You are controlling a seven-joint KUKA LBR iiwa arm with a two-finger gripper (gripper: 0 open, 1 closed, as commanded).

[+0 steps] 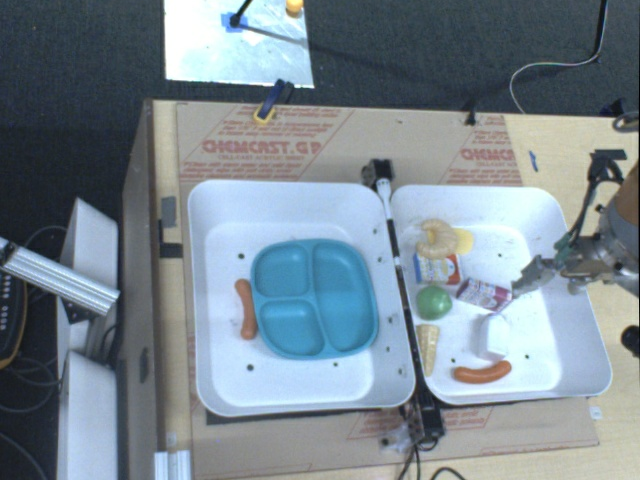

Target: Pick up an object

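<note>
While the arm reaches in from the right edge of the frame, its gripper (530, 276) hangs low over the right bin (560, 368), tip just beside a small pink packet (483, 293), seemingly lined up for a grab. Whether the fingers are open or closed, I cannot tell. A green ball (434, 302) lies near the packet, a sausage (482, 372) below.
</note>
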